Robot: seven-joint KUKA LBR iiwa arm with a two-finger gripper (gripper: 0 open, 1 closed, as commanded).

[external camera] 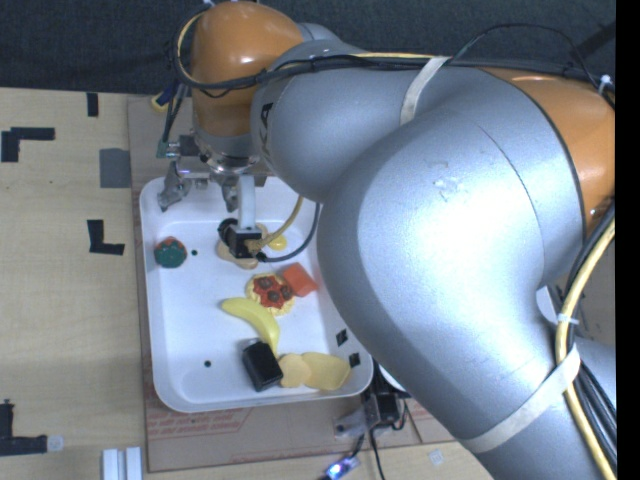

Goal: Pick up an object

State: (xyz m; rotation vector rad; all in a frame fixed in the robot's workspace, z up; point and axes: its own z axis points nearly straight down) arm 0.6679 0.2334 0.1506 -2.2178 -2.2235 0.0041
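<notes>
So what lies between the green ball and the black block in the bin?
In the camera view, bare white bin floor lies between the green ball and the black block; a small dark spot sits beside the line.

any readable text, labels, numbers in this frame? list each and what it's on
No readable text, brand or number in the camera view.
Black L-shaped marks on the wooden bench: shapes, not letters.
Small black square marks on the white bin rim: too small to read.
Toy pizza slice, banana, black block, arm: no lettering.
</notes>
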